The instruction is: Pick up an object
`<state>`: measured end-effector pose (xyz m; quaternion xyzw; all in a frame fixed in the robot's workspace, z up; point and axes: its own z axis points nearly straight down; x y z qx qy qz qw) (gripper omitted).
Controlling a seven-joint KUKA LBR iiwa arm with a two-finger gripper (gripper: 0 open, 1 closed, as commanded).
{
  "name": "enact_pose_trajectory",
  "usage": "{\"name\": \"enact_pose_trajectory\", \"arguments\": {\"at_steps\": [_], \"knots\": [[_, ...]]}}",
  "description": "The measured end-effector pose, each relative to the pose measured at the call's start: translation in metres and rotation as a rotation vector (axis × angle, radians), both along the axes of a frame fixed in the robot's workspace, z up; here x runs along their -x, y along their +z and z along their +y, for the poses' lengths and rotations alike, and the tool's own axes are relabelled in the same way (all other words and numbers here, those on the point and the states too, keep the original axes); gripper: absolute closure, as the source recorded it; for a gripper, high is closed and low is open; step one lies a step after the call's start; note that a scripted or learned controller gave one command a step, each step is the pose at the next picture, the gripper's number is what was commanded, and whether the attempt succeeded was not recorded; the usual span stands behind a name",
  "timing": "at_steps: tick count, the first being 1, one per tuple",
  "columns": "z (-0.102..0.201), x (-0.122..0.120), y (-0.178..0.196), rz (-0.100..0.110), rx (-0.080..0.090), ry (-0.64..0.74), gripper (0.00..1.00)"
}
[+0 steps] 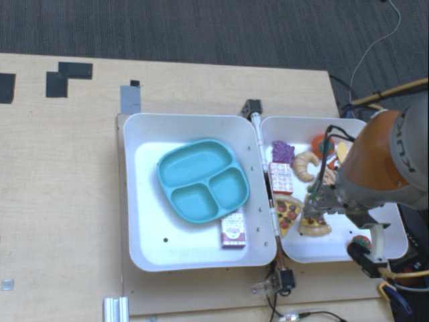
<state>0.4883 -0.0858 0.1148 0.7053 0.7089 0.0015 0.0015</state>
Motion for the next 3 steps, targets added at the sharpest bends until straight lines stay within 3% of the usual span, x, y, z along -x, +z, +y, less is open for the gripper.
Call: {"name": "enact_pose_trajectory", "arguments": {"at_steps": [1,2,3], "knots": [[0.046,0.0,0.084,0.0,-0.001,0.0,1.0],[0.046,0.001,0.084,0.001,-0.001,0.001,0.0],[-0.013,0.002,0.019,0.004,0.0,-0.003,0.0]]}}
